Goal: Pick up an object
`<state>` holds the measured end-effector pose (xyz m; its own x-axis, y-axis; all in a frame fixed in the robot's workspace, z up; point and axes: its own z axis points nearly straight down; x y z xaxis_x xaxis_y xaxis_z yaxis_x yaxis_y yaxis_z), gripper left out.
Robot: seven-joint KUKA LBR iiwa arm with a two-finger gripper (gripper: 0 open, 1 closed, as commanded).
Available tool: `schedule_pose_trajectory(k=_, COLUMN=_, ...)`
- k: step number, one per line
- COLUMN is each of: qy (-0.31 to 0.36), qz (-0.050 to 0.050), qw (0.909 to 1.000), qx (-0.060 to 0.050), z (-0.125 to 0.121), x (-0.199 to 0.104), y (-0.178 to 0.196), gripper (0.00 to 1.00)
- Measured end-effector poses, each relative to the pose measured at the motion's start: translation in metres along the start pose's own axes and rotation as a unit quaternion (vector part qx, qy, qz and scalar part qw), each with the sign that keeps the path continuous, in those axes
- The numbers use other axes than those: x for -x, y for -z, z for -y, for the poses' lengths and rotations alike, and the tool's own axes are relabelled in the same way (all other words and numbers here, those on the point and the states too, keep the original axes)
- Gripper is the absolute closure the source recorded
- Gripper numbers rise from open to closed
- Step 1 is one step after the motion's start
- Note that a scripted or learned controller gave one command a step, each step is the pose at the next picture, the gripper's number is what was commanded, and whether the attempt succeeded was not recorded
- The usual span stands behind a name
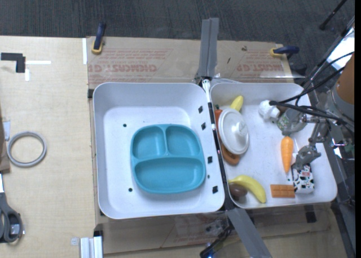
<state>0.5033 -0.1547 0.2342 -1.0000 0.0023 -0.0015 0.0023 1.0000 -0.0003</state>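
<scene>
Scissors [10,224] and tape roll [25,148] off at 9 o'clock. Mirrored print on cardboard [144,62], unreadable. Left bin [107,183]: teal divided plate [167,158]. Right bin [316,195]: banana [251,186], carrot [287,152], white lidded pot [234,132], orange block [282,191], cow-print carton [303,179] at 4 o'clock. Gripper [305,155] just above carton; open or closed, can't tell.

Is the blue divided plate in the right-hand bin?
No, the blue divided plate lies in the left white bin, while the right white bin holds the orange carrot and other items.
</scene>
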Motion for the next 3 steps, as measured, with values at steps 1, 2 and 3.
schedule_pose_trajectory(k=1, qy=-0.057, qz=0.0, qw=0.9984, qx=0.0, z=0.05, x=0.001, y=-0.143, gripper=0.0)
schedule_pose_trajectory(k=2, qy=-0.112, qz=-0.001, qw=0.9937, qx=0.0, z=0.006, x=0.006, y=-0.143, gripper=0.0)
schedule_pose_trajectory(k=3, qy=-0.035, qz=0.002, qw=0.9994, qx=0.0, z=0.067, x=0.089, y=-0.142, gripper=0.0)
